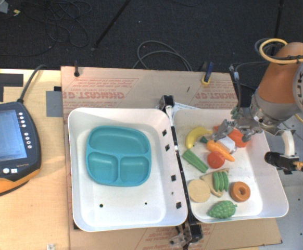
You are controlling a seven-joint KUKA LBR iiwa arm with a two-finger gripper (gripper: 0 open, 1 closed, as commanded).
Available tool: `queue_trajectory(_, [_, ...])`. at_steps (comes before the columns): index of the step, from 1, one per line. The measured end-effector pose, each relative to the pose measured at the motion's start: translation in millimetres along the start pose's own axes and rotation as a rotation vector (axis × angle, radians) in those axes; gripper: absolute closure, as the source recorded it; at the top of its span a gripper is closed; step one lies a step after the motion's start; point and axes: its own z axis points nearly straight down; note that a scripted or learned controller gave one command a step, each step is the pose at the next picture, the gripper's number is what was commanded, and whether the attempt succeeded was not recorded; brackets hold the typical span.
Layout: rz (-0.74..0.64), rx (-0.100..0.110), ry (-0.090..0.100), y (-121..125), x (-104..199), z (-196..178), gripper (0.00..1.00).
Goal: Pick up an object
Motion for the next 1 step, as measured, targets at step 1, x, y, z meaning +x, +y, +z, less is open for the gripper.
queue_trajectory(1, [0.002, -0.026, -0.007, 8.3, 8.7, 70.4, 0.0])
